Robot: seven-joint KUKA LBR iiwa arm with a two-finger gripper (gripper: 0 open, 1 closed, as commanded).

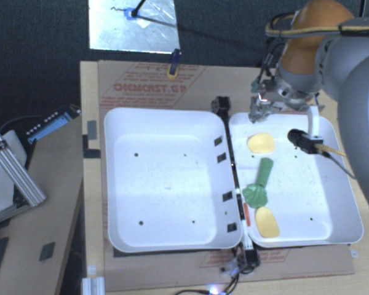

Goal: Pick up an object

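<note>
Just below the claw (pixel 259 115) lies the nearest pale yellow piece (pixel 261 143), slightly apart; I cannot tell the claw's state.

Bench (pixel 141 82) (cardboard-topped) bears two white bins (pixel 166 177), side by side.

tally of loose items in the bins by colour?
Yellow: 2, one at the far end of the right bin, one at its near end
Green: 1, the long piece between them
Total: 3
</note>
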